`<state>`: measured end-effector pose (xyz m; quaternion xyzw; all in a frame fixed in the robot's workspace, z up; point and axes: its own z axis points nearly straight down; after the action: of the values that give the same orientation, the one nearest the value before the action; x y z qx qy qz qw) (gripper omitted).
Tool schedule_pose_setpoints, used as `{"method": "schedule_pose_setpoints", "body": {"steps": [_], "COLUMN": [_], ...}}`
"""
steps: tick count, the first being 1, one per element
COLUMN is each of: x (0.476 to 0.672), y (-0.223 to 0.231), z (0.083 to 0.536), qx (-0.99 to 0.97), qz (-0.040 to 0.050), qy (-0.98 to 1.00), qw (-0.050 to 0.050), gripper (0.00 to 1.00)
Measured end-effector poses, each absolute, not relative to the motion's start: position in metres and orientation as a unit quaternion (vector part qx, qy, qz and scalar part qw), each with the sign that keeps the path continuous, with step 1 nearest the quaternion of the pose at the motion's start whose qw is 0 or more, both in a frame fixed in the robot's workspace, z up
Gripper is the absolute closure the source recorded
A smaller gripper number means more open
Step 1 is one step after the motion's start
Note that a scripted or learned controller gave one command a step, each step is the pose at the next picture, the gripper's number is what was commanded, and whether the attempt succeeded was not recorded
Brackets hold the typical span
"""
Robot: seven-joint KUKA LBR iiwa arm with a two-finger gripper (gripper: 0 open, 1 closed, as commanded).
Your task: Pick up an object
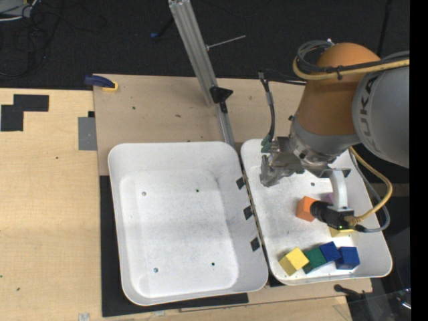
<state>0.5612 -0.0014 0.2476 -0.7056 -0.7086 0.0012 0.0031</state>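
Reaching in from three o'clock, the grey arm (374, 112) with its orange band covers the upper part of the right bin (294, 212), hiding whatever lies beneath the wrist. Its gripper (269, 172) hangs over that bin's ten o'clock corner, close to the wall shared with the left bin (174, 219); the metal parts blur together there, so whether the claw is open or closed cannot be told, and nothing can be made out between its tips.

A slanted aluminium rail (198, 59) runs from twelve o'clock down toward the gap between the bins, its lower end lost behind the black clips on the rims.

Toward four o'clock of the gripper, well apart from it, an orange block (305, 208) lies on the right bin's floor, its right side partly covered by a black fitting (328, 214) with a yellow cable. A pale purple piece (328, 197) just above is mostly hidden and hard to identify.

At the bin's six o'clock edge sits a row of blocks: a yellow block (293, 260), a green block (315, 259) touching it, then two blue blocks (339, 254) packed so tightly that their boundary is unclear.
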Motion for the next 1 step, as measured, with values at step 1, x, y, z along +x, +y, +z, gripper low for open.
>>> {"method": "schedule_pose_setpoints", "body": {"steps": [1], "x": [0.5522], "y": [0.05], "z": [0.2487], "qx": [-0.706], "qz": [0.0011], "qy": [-0.709], "qw": [0.003], "gripper": [1.0]}}
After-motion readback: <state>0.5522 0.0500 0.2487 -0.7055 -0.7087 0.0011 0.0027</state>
